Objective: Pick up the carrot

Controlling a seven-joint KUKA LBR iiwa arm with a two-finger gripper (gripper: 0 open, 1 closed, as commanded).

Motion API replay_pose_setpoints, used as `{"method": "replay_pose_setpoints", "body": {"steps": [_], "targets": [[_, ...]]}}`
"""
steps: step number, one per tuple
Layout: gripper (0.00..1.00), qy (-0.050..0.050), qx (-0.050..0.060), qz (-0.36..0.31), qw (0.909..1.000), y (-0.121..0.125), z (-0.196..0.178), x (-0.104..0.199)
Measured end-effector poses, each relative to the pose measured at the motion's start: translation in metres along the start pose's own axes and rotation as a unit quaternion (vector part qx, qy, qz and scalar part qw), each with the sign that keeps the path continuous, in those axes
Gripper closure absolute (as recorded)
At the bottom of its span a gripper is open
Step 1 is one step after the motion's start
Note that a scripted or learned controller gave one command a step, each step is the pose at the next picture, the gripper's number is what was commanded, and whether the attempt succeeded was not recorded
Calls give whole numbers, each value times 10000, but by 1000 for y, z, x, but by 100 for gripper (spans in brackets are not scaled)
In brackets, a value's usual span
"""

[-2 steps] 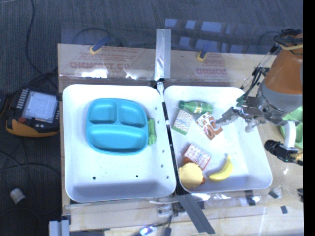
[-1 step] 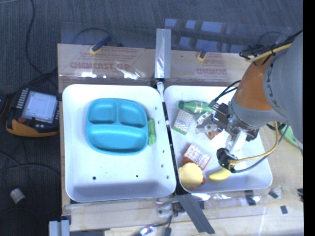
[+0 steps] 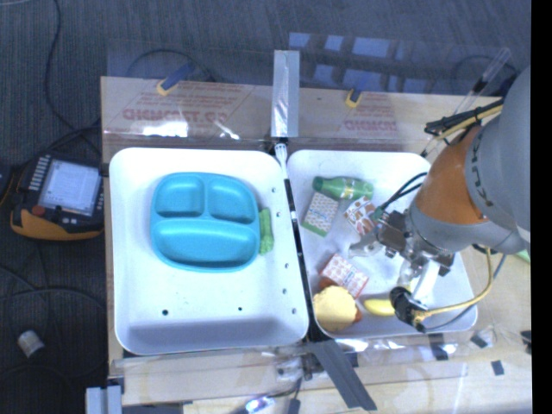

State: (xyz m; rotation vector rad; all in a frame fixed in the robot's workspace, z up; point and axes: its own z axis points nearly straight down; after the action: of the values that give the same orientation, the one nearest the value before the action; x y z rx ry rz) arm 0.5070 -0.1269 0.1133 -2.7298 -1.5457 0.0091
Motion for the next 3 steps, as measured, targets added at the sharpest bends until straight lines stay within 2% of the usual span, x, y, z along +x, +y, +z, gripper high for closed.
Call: {"method": "replay_pose_setpoints", "body": {"steps": [1, 2, 3], "targets": [[0, -6, -7, 1480, 9890, -34, -81, 15], [0, -8, -15, 356, 9994, 12, -84, -69], [0, 0, -6, 1134, 9935, -19, 8, 20]]}}
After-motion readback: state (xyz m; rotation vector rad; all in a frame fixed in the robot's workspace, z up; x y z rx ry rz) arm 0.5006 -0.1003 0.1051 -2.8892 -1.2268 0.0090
